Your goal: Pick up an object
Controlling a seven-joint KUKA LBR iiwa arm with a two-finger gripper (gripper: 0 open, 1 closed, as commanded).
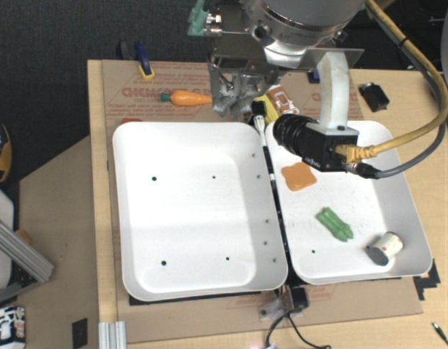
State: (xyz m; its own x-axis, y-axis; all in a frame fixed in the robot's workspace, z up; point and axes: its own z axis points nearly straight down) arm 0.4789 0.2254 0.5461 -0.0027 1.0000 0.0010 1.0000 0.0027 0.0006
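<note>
My gripper hangs over the far edge of the bench, just beyond the seam between the two bins. Left of it an orange carrot-shaped toy lies on the cardboard outside the bins. A yellow and black item and a brown and orange packet sit just right of the gripper at the right bin's far left corner. In the right bin lie a flat orange piece, a green object and a small white and grey cylinder.
The left bin sits beside the right one. A black camera unit with a yellow cable overhangs the right bin. A blue and yellow clip lies at the back left and a black block at the back right.
</note>
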